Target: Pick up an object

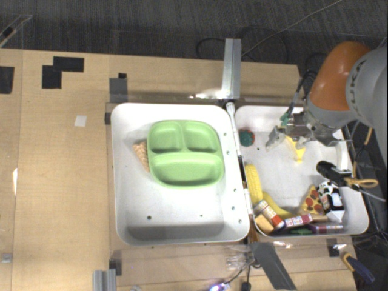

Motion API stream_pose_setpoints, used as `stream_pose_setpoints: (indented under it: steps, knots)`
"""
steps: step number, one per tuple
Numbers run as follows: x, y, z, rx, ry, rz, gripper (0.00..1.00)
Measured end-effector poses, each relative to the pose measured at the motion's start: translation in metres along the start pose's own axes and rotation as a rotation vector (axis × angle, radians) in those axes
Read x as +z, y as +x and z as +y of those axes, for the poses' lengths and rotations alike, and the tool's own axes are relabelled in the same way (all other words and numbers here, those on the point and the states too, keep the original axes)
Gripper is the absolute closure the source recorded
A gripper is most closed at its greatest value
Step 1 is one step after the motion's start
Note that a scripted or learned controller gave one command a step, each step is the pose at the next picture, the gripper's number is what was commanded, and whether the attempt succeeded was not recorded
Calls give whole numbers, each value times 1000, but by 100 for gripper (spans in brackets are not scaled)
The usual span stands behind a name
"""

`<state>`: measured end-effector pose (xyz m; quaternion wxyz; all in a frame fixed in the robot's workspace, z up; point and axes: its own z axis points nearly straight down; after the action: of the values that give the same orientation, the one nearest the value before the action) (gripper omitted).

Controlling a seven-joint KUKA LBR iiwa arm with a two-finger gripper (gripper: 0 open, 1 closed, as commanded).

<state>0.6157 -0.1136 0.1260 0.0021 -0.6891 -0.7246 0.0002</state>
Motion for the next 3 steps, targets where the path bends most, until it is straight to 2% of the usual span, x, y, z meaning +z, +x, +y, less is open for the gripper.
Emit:
stream_pose_setpoints:
  steps: [1, 2, 3]
  knots:
    - [37, -26, -2, -44, -15, -4, 0]
    - [36, 18, 44, 35, -19, -15, 0]
    - [-75, -3, 54, 153, -4, -3, 0]
